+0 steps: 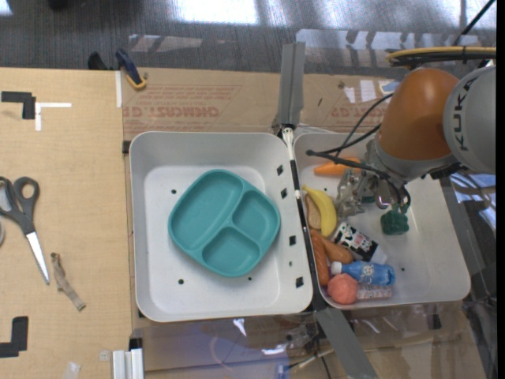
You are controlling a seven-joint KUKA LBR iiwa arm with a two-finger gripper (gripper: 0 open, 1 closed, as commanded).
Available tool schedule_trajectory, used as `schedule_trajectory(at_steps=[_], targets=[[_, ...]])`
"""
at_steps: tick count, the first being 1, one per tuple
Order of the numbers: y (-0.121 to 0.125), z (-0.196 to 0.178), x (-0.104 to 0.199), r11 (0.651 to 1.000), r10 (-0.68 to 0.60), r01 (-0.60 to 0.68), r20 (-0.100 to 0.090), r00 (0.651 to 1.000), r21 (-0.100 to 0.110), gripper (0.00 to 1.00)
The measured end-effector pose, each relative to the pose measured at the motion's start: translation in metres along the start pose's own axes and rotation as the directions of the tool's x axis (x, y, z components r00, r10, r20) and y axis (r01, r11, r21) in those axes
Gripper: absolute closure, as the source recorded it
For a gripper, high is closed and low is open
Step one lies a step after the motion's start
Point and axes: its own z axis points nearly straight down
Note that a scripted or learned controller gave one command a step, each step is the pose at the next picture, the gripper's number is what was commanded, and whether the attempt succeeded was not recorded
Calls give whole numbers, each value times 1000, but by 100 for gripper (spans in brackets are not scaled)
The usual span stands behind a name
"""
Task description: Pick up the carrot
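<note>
A slim orange carrot (331,167) lies near the far left corner of the right bin (442,279), its right end hidden under the arm. My gripper (357,194) hangs low over the bin just right of the yellow banana (322,210) and a little in front of the carrot. I see nothing held in it. The orange band of the arm (418,117) looms over the bin's far side.
Below the banana lie two more orange, elongated pieces (319,259) (339,251), a black-and-white item (357,242), a blue bottle (369,273) and a reddish ball (342,289). A green piece (394,223) sits right of the gripper. The left bin (150,290) holds a teal divided plate (225,222).
</note>
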Motion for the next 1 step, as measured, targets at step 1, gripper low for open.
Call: schedule_trajectory(at_steps=[1], targets=[[0, 0, 0, 1000, 0, 0, 1, 1000, 0, 0]])
